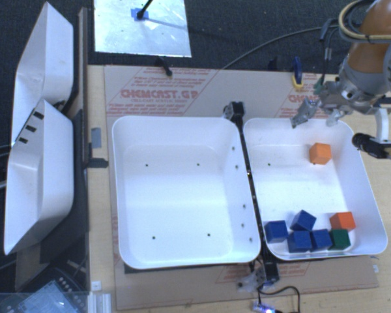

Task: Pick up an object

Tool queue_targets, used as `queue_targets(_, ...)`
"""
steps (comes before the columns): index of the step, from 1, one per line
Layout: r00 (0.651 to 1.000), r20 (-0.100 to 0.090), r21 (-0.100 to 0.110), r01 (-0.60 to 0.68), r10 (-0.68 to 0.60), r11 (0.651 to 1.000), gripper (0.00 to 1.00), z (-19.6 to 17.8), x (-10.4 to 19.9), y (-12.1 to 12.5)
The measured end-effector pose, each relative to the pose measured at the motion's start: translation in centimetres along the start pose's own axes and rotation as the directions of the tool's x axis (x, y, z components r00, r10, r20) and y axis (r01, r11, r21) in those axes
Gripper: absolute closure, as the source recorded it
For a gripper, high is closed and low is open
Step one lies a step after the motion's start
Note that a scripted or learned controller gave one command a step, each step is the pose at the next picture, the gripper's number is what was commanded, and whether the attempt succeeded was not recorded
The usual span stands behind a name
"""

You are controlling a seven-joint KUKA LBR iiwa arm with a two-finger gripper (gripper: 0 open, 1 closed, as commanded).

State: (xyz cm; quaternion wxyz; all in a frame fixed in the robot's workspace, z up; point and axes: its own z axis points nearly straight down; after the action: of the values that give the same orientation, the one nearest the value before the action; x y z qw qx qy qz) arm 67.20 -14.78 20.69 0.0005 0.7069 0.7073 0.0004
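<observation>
Dark carpet lies behind a pale wooden surface [182, 87] printed with red lettering, and on it we see two shallow white bins side by side. We note the left bin [127, 132] with only small dark dots on its floor. We note the right bin [365, 175] with the blocks inside. An orange block [320, 153] sits alone in its upper part, well apart from the rest. Along the near wall we count a cluster: a blue block [275, 230] at the left, another blue block [304, 220] just above and right of it, two more blue ones [311, 240] touching in front, a green block [340, 239] at the right end, and a second orange block [342, 221] just behind the green one.

We see the arm [375, 38] entering at the upper right. Its gripper [318, 111] hangs over the far rim of the right bin, above and beside the lone orange block and not touching it. The jaws stand apart, nothing between them.

A shiny metal sheet [142, 18] lies on the carpet beyond the surface. Two more white bins [42, 149] lean at the left edge.
</observation>
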Motion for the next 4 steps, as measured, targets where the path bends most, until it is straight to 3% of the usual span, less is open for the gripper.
queue_targets(1,1.000,-0.001,0.011,-0.005,0.005,1.000,0.00,11.6,-5.8,-0.2)
queue_targets(2,1.000,0.000,0.002,-0.002,0.002,1.000,0.00,12.1,-6.4,-2.3)
queue_targets(3,1.000,0.001,-0.002,0.000,0.000,1.000,1.00,10.9,-6.4,-2.2)
queue_targets(4,1.000,0.001,-0.002,0.000,0.000,1.000,1.00,9.8,-6.4,-2.1)
